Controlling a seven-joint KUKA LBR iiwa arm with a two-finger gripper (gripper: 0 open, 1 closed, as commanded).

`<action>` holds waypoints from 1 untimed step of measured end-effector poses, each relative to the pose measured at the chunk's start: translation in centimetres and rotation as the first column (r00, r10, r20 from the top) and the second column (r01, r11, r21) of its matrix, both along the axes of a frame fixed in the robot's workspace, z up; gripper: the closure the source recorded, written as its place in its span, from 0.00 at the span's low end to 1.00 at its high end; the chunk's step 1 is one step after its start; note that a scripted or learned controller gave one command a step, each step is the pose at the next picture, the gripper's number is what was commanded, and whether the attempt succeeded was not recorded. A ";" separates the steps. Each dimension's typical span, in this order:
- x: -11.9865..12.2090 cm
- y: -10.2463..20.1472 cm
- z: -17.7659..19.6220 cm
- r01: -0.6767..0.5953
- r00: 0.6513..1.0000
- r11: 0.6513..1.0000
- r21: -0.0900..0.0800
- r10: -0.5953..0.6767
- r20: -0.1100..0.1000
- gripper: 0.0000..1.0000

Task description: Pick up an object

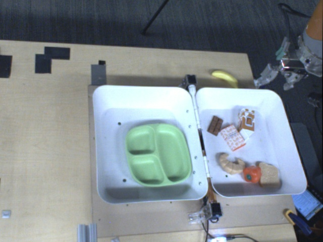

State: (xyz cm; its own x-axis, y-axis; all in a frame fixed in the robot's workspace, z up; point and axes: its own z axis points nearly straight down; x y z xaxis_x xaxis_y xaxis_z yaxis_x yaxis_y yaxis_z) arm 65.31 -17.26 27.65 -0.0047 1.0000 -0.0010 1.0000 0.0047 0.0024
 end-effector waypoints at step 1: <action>-1.7 0.7 -16.3 0.002 1.000 1.000 0.002 -0.002 -0.004 0.00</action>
State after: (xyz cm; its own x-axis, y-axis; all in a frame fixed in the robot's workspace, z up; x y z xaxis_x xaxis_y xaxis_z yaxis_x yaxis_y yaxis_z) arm 63.63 -16.52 11.32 -0.0029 1.0000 0.0012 1.0000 0.0029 -0.0013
